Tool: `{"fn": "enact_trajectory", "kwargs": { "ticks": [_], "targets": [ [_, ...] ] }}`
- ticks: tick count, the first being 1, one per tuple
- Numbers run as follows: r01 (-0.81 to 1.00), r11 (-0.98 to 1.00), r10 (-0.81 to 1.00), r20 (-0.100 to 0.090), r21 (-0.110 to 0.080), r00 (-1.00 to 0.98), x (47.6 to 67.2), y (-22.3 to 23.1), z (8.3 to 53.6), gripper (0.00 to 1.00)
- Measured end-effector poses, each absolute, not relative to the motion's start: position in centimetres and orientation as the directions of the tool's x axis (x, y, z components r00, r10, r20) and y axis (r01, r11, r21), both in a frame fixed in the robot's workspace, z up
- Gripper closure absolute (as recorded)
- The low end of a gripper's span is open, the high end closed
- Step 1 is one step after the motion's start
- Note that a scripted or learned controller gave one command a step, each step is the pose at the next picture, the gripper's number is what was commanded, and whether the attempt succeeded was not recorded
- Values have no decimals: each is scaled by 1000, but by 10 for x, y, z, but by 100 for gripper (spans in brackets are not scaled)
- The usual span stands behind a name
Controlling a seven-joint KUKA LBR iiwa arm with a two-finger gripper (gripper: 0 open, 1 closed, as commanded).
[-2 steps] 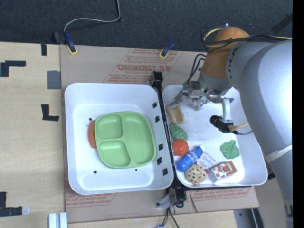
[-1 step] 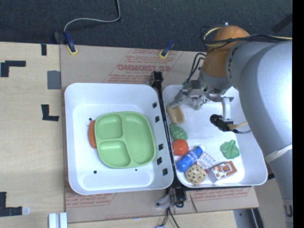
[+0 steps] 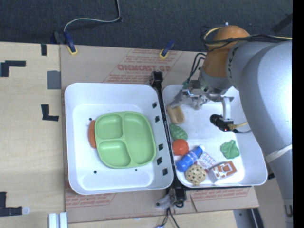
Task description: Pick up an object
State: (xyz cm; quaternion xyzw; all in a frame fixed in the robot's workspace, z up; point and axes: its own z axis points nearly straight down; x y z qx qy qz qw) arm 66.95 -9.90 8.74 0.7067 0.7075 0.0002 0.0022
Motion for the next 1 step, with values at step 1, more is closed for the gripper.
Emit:
{"fn": "enact_trajectory", "kwargs": {
  "ticks": [1],
  "targets": [
    [1000,-1,1000,-6,4,1,669,-97,88,0]
  ]
}}
